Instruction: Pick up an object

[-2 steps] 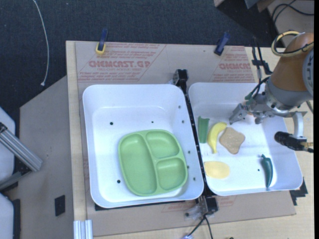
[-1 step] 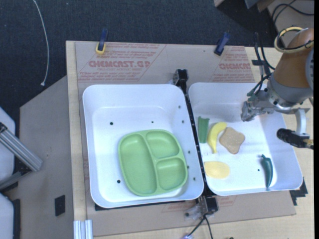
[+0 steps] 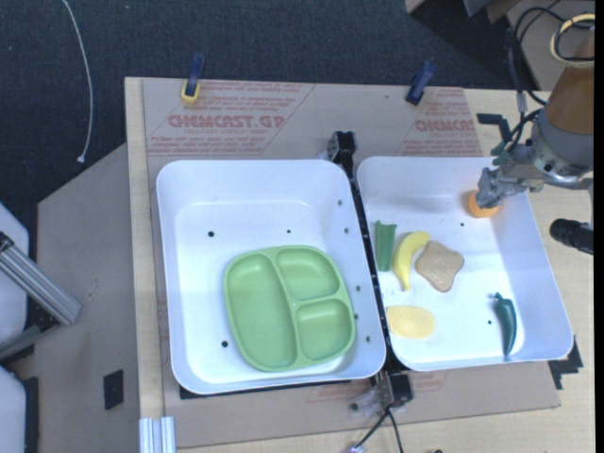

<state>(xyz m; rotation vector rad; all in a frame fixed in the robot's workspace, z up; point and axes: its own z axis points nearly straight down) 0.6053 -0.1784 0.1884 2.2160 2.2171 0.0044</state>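
Note:
The right bin [image 3: 429,182] holds several toy foods: a green strip [image 3: 384,243], a yellow banana [image 3: 410,256], a tan bread slice [image 3: 440,265], a pale yellow piece [image 3: 411,322], a dark green pepper [image 3: 506,322] and an orange piece [image 3: 484,207] near the far right wall. My gripper [image 3: 494,189] hangs directly over the orange piece and hides most of it. I cannot tell whether anything sits between its fingers.
The left bin [image 3: 189,196] carries a green divided plate [image 3: 287,305]. Blue clamps [image 3: 420,82] and a yellow-blue clamp [image 3: 192,79] pin the cardboard at the bench's back edge. A black bracket [image 3: 343,146] sits between the bins.

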